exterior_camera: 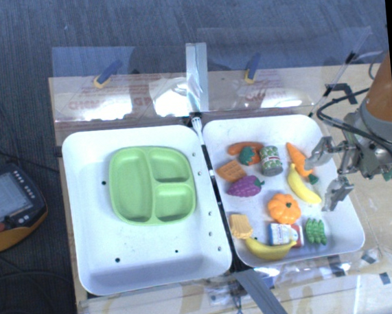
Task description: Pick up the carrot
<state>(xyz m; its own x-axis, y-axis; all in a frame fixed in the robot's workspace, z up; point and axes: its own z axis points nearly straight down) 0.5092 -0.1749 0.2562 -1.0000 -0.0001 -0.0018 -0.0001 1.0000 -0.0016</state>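
Near the right wall of the right-hand white bin point(344, 241), the small orange plastic carrot point(297, 157) is left lying loose, since the two-finger gripper point(328, 172) is held just beside it with fingers spread and empty.

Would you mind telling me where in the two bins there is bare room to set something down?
The left white bin has bare floor around the green divided plate, widest along its near side. The right white bin is crowded with toy food; bare floor there is just a strip by the open two-finger gripper.
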